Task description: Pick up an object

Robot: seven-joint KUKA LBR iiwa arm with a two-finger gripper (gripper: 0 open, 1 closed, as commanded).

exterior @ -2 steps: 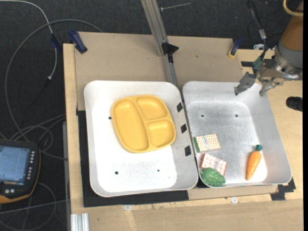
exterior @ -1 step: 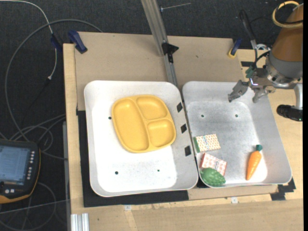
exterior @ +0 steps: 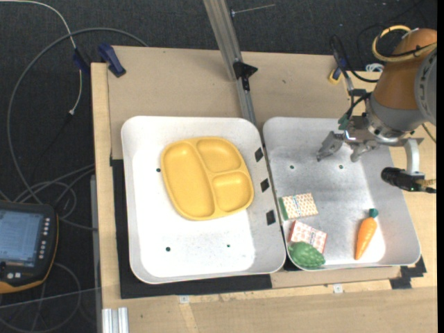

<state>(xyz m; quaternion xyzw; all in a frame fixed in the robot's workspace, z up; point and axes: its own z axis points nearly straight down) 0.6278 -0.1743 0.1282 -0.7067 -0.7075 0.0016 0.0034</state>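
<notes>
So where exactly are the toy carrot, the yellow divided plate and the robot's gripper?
toy carrot (exterior: pixel 365 237): camera view, middle of its orange body.
yellow divided plate (exterior: pixel 184 179): camera view, floor of its large left compartment.
gripper (exterior: pixel 341 151): camera view, midway between its two spread fingertips, above the right bin.

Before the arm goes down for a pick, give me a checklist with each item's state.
1. Gripper fingers spread: ok, open.
2. Nothing between the fingers: ok.
3. Gripper over a target: not ok, it hangs above bare floor of the right bin.
4. Targets lying in the right bin: ok, carrot, green vegetable and two small patterned boxes.
5. Carrot free of neighbours: ok.
6. Green vegetable free: not ok, it touches a box.
</notes>
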